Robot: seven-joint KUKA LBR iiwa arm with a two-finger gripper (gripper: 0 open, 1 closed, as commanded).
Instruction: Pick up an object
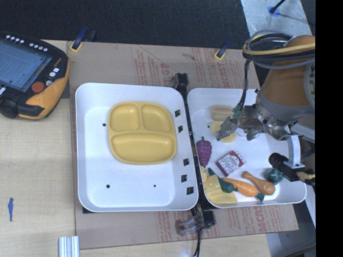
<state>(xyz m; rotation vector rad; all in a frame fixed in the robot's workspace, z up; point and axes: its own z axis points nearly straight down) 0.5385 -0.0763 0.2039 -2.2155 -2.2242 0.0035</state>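
Roughly at the middle of the right bin (298, 196), the objects to pick lie scattered: one purple bunch of grapes (203, 151) close to the bin's left wall, one small red packet (230, 163) just right of it, one orange carrot (239, 185) with a green top lying partly over a pale yellow piece (215, 190) near the front left corner, one tan drumstick-shaped piece (260, 182) beside the carrot, one tan roll-shaped piece (221, 112) toward the far wall, and one small yellow disc (227, 136) just below it. The pincer (229, 126) hangs low over the far half of this bin, its dark fingers right above the yellow disc; whether they are spread or pressed together cannot be told, and nothing is seen held between them. The grey arm (284, 87) with its orange band covers the bin's far right corner. Open white floor remains in the middle right of the bin, between the packet and the right wall. The left bin (86, 143) holds one yellow divided plate (142, 132) with three compartments, set toward its far side, with bare floor along its near edge. On the desk (32, 175) to the far left rests one control pendant (29, 74) with a screen, well apart from both bins.
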